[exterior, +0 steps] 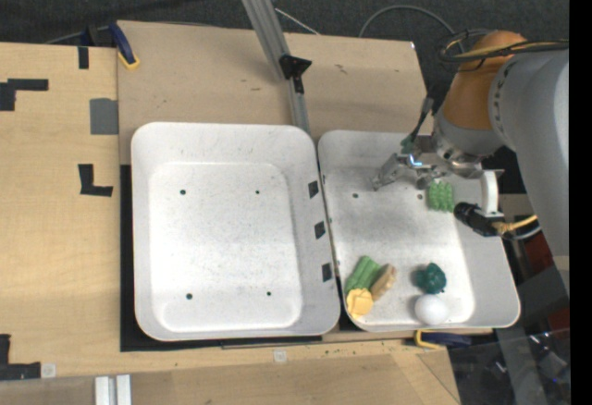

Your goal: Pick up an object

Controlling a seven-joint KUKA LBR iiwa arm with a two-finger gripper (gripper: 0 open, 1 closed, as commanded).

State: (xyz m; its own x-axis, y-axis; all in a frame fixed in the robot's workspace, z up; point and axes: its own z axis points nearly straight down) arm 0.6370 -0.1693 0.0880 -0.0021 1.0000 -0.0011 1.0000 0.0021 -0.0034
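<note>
Nearest the camera, along the front edge of the right bin [481, 297], four small things lie in a loose row: a yellow piece [360, 302] at the bin's 7 o'clock corner, touching a green and tan vegetable-shaped toy [372, 275] that slants up from it toward 1 o'clock; then, toward 5 o'clock, a white ball [430, 309] against the front wall, with a dark green lumpy object [429, 278] just beside it at its 12 o'clock. The left bin [222, 227] sits alongside, its right wall meeting the right bin's left wall, where small dark clips mark the seam. Farther back in the right bin, at about 2 o'clock from its middle, a light green ridged object [440, 196] lies on the floor close to the right wall. The gripper [400, 170] hangs just at that object's 10 o'clock, low over the bin floor, its grey fingers [385, 178] pointing toward 8 o'clock and spread a little, with nothing between them; the green ridged object lies beside the gripper, not in its grasp. Behind it the grey arm [536, 135] with its orange band [474, 89] enters from 3 o'clock. Farthest off, a metal rail [264, 15] slants across the wooden bench [55, 209] from 12 o'clock toward the bins.
</note>
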